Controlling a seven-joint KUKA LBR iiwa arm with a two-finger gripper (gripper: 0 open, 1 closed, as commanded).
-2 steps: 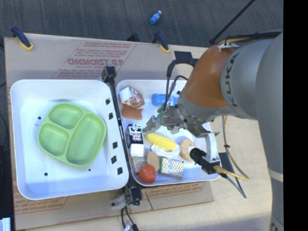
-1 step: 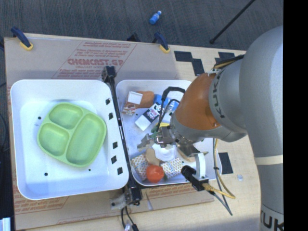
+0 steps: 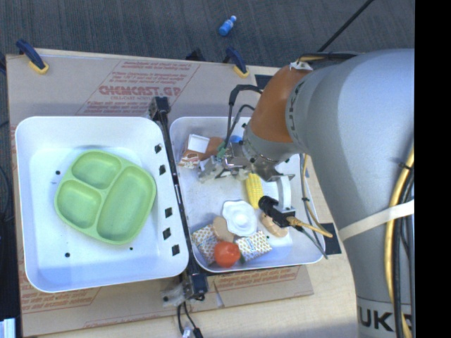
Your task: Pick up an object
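Arm reaches into right bin (image 3: 184, 210); hand (image 3: 215, 166) low near its far-left corner, by small brown item (image 3: 192, 159); cannot tell whether hand grips. Corn (image 3: 253, 189), egg (image 3: 239, 217), tomato (image 3: 226, 253) lie toward near edge; green plate (image 3: 106, 196) sits in left bin (image 3: 28, 210).

Plenty of open floor in the left bin (image 3: 35, 189) around the green divided plate (image 3: 106, 196) at its middle. Right bin (image 3: 184, 210) way tighter: corn (image 3: 253, 189), fried egg (image 3: 239, 217), tomato (image 3: 226, 253) and wrapped bits crowding the lower half, arm (image 3: 338, 132) blocking the upper right.
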